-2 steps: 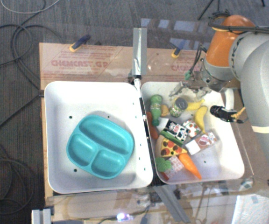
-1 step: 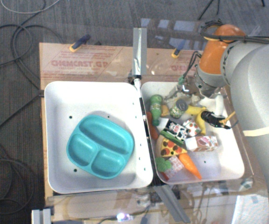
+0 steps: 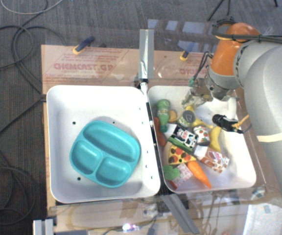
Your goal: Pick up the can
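Looking down on a pale brown surface [image 3: 97, 65] carrying two shallow white plastic bins. Landmark for everything here: the black-and-white printed carton [image 3: 186, 136], lying flat in the middle of the right-hand bin [image 3: 241, 168].

Just beyond the carton, toward the bin's far wall: the small round can [image 3: 188, 116], dark top facing up, resting among the toys.

Farther from the carton again, on the far side of the can and a touch to the view's right: the end effector [image 3: 196, 97] on the grey arm [image 3: 266, 87], reaching in from the right of the view. No telling how far open. Nothing seen in its grasp, and no telling whether it touches the can.

Touching the carton on the view's right: a curved yellow toy banana [image 3: 215, 137]. Beyond the carton and to the view's left: a rounded green toy vegetable [image 3: 163, 105]. On the carton's near side: a toy pizza slice [image 3: 176, 155], an orange toy carrot [image 3: 199, 173] and a small printed juice box [image 3: 215, 160].

Well off to the carton's left, over in the left-hand bin [image 3: 58, 131]: a teal divided plastic plate [image 3: 105, 153].
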`<state>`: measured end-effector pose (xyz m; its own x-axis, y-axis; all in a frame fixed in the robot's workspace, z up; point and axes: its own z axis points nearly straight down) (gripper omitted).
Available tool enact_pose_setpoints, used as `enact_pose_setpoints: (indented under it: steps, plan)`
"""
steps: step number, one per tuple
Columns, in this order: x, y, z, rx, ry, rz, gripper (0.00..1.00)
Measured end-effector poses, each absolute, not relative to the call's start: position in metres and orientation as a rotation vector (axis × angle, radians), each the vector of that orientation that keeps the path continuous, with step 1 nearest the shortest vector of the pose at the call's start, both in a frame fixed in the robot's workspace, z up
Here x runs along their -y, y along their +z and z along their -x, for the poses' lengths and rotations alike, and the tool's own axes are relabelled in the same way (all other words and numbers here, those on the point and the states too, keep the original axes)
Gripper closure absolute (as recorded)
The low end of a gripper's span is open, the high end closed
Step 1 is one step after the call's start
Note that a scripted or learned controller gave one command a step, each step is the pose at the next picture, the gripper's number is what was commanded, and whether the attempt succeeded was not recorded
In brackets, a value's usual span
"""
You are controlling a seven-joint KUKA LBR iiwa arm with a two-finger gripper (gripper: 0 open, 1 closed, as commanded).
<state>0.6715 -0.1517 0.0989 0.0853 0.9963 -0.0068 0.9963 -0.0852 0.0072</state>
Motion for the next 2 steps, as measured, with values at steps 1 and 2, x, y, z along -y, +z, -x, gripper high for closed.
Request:
enact_pose_setpoints:
  steps: [1, 2]
  plan:
    - [0.1564, 0.0908, -0.6129, -1.999, 0.009, -2.410, 1.00]
    - [0.1555, 0.0891, -0.6125, -2.002, 0.008, -2.411, 0.00]
